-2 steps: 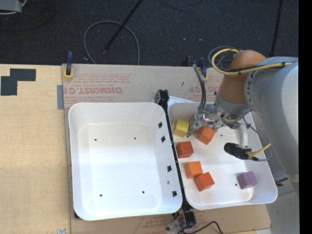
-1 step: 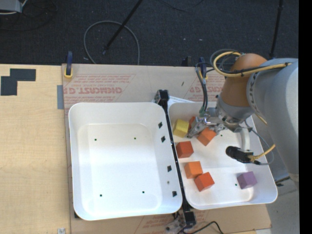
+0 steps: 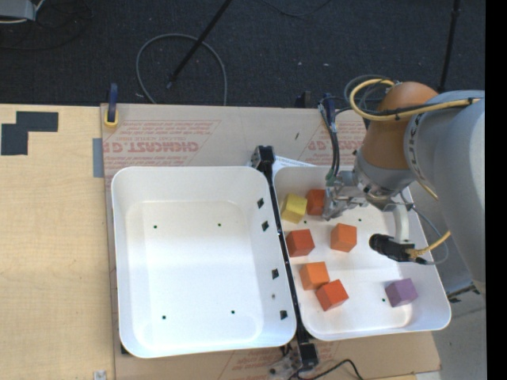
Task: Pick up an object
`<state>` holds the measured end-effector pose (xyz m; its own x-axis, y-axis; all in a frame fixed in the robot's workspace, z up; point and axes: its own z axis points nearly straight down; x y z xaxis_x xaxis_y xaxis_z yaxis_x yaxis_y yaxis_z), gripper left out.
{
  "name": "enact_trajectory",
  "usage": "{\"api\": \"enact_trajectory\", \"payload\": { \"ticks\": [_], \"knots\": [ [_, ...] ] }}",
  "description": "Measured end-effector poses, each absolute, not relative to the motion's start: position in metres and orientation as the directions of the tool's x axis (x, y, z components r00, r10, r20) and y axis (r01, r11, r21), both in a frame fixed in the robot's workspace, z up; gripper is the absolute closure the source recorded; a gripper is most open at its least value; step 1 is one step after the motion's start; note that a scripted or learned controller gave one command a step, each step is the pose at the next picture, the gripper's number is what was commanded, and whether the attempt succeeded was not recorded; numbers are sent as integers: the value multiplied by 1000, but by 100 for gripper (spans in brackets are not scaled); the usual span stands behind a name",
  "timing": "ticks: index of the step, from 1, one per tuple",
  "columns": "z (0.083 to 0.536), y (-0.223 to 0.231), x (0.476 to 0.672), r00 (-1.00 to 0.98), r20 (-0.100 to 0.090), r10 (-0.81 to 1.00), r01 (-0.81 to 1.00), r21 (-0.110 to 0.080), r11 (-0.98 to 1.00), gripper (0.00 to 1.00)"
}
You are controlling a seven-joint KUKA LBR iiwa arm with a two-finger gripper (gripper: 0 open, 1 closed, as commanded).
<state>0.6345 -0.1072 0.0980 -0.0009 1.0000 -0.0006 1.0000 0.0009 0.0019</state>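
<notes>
Bench (image 3: pixel 47 236) carries 2 white bins. Claw (image 3: pixel 337 204), state indeterminate, sits low in right bin (image 3: pixel 428 311) beside orange block (image 3: pixel 316 202) and yellow block (image 3: pixel 294 208). Risk: crowded neighbours may deflect grasp.

Left bin (image 3: pixel 135 188) bare; 7 blocks (image 3: pixel 314 275) crowd right bin (image 3: pixel 428 315).

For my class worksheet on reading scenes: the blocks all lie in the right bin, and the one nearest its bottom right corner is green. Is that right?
Not quite: the colour is wrong. The camera view shows that the block nearest the bottom right corner of the right bin is a purple block, not green. The rest holds: the yellow block and the orange and red ones all lie in that bin.
</notes>
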Motion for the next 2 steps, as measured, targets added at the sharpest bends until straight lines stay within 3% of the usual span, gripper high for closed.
{"api": "enact_trajectory", "payload": {
  "ticks": [1, 2],
  "knots": [
    [97, -107, 634, -1, -1, 1000, 1000, 1, 1, 0],
    [86, -103, 608, 0, 0, 1000, 1000, -2, 0, 0]
  ]
}}
